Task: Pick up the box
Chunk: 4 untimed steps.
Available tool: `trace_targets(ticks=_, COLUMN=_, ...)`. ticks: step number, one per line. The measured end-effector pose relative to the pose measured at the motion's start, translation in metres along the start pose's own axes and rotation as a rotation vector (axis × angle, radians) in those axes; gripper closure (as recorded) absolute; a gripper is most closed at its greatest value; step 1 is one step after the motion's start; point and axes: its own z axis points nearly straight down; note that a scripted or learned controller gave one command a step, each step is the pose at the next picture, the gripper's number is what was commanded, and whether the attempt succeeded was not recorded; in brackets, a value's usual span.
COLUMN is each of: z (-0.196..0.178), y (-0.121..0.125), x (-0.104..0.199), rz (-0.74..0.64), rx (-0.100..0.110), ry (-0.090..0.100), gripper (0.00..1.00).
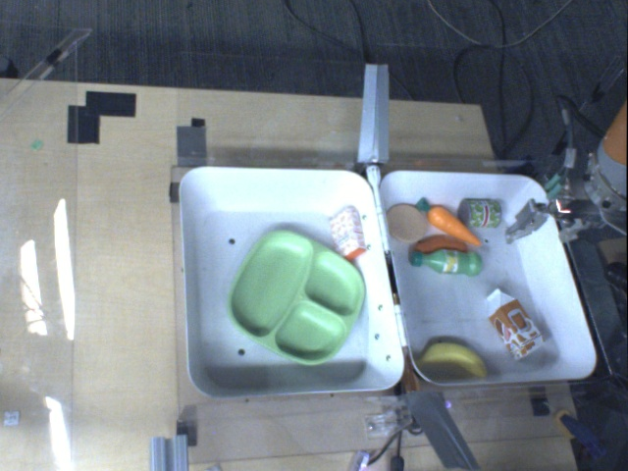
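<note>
A robotics laboratory is indicated. A pale wooden bench (108,292) is marked with black tape squares (98,114), and two shallow white bins (201,361) are fixed to it side by side by metal brackets (374,116). Loose black cables (471,13) are trailed over dark carpet behind. Toy food, such as a plastic carrot (453,224), is laid out as test material.

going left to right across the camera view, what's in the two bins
green tray → packet → banana → can → box → claw at the right bin's edge. The carrot, green bottle and tan piece overlap in the middle, so they are left out.
</note>
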Motion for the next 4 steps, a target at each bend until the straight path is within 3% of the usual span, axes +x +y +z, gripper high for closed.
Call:
trace_targets(ticks=1, z=0.105, y=0.004, x=0.012, rz=0.029, rx=-0.029, ry=-0.005, gripper=0.00)
trace_targets(ticks=2, z=0.123, y=0.103, x=-0.001, rz=-0.008, rx=-0.020, ry=-0.004, gripper=0.00)
trace_targets(ticks=3, z=0.112, y=0.106, x=0.001, rz=-0.017, rx=-0.028, ry=-0.009, gripper=1.00)
trace_targets(ticks=4, z=0.119, y=0.047, x=0.014, rz=0.012, rx=-0.034, ry=-0.010, gripper=1.00)
